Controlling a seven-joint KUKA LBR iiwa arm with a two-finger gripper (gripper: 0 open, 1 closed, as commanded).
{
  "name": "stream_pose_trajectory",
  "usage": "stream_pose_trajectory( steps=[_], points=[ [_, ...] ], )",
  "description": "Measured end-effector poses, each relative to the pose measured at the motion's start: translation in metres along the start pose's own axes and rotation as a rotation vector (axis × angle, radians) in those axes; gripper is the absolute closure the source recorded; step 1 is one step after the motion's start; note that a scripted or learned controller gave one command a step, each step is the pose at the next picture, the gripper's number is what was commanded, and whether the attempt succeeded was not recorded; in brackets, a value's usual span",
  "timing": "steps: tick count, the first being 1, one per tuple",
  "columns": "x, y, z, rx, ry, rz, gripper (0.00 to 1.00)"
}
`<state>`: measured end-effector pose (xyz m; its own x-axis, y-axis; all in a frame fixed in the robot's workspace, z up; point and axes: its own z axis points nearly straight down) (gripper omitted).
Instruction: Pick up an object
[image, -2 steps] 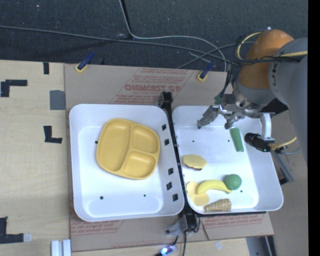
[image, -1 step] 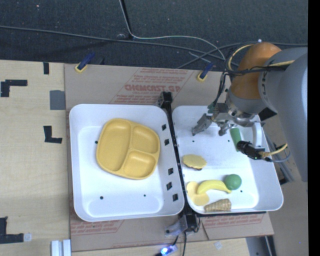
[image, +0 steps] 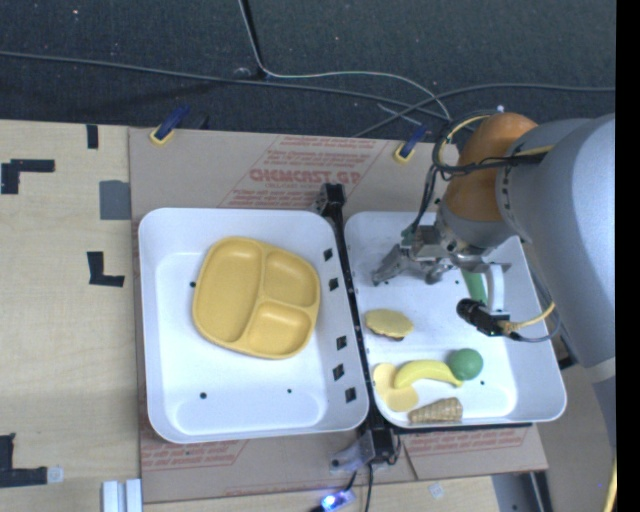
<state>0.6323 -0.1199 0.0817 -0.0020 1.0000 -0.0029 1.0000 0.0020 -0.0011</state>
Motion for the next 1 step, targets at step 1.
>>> stream_pose_trajectory(
  steps=[1],
  points=[
    [0.0002,0.0012,-0.0138,-0.002,0.0,0.0,1.0]
  ],
)
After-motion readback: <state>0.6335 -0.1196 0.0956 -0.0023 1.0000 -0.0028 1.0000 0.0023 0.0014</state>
